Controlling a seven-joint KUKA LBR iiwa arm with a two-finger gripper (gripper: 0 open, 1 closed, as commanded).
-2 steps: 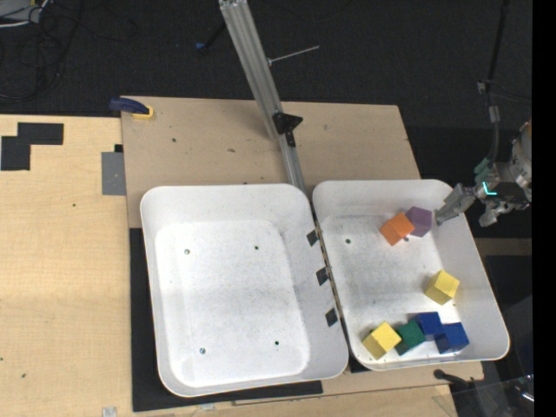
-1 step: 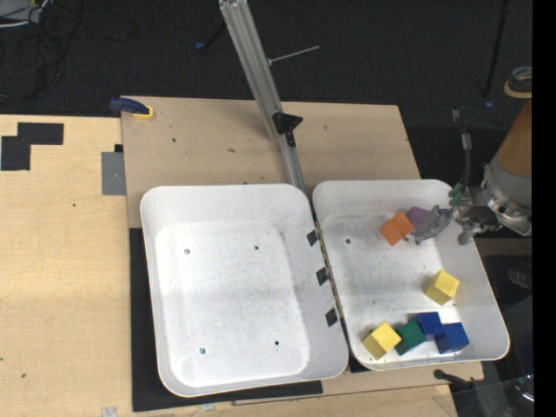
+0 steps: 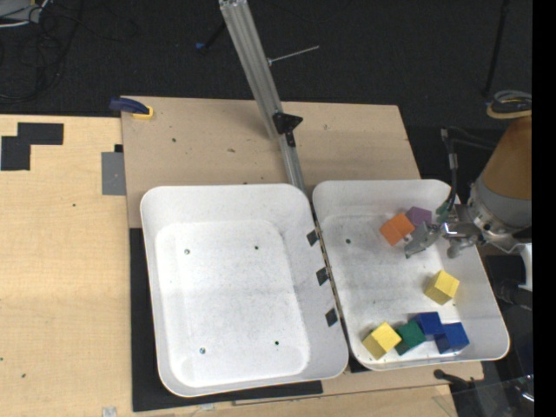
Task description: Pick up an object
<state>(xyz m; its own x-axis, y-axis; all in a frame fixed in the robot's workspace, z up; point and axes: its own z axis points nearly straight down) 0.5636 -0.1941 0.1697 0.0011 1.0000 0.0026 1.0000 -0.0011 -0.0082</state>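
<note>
The right bin [image 3: 360, 272] holds several small blocks. An orange block [image 3: 397, 228] and a purple block [image 3: 420, 216] sit together near its far side. A yellow block [image 3: 442, 286] lies alone to the right of centre. At the front edge cluster another yellow block [image 3: 380, 340], a green block [image 3: 409, 336] and two blue blocks [image 3: 441, 331]. My gripper [image 3: 436, 244] reaches in from the right, just right of the orange block and below the purple one. Its fingers stand open with nothing between them.
The left bin [image 3: 228, 285] lies beside the right one, with black clips along the shared rim. A slanted aluminium bar [image 3: 261, 81] rises behind the bins. The bench's wooden top extends to the left and back.
</note>
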